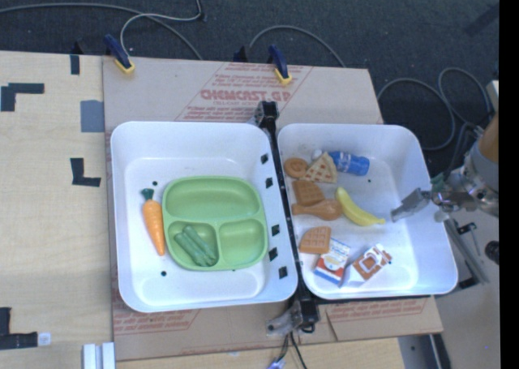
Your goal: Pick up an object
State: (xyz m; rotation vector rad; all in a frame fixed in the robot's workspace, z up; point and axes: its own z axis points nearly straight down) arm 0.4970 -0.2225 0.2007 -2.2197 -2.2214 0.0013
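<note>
The pale wooden bench (49, 221) carries a brown cardboard sheet (235, 92) with red print on it; I can read "CHEMCAST GP" there, and the smaller lines under it are too blurred for me. Two blue-and-yellow clamps (119, 52) hold the far edge of this sheet.

On the sheet stand two shallow white plastic bins side by side. The left white bin (134, 148) holds a light green plastic tray with three compartments (215, 221). In the near-left compartment of this tray lie dark green bean pods (195, 246). Just beside the tray, on its left, lies an orange toy carrot with a green top (153, 224), apart from the tray rim or maybe touching it, I cannot tell.

The right white bin (405, 144) holds the small toy foods. From larger to smaller: a yellow toy banana (357, 208) near the middle, a brown toy drumstick-like piece (315, 201) touching the banana's left end, a red-and-white small carton (371, 263) and a blue, red and white small carton (332, 266) near the front wall, a blue-and-white small bottle lying on its side (349, 164), a tan waffle wedge (322, 169), a tan square cracker (315, 239) and a round brown cookie (295, 168). The labels on the cartons are too small to read.

My grey two-finger gripper (409, 203) reaches over the right wall of the right bin, right of the banana and apart from it. Nothing is between my fingers; how wide they stand I cannot tell.
</note>
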